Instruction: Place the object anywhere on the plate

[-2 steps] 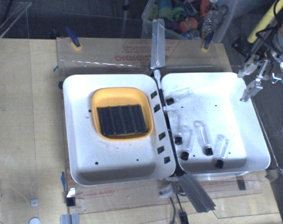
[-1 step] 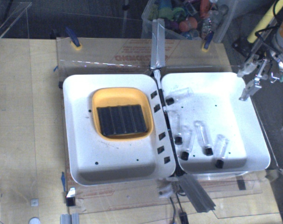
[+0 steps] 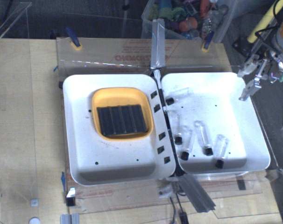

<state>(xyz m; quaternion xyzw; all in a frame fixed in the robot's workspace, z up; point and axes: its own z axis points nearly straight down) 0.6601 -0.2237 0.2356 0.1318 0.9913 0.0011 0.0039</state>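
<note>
Two shallow white plastic bins (image 3: 76,167) sit side by side on the pale wooden desk (image 3: 24,125). The left holds a square yellow plate (image 3: 98,97) bearing a dark ribbed block (image 3: 122,119); clear black-capped vials (image 3: 203,139) scatter the right. The pincer (image 3: 253,84) hovers over that bin's far right edge, grip unclear.

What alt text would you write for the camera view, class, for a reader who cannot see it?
A yellow plate bearing a dark ribbed block sits in the left white bin; several clear vials lie in the right bin. The gripper hangs over its right rim.
</note>
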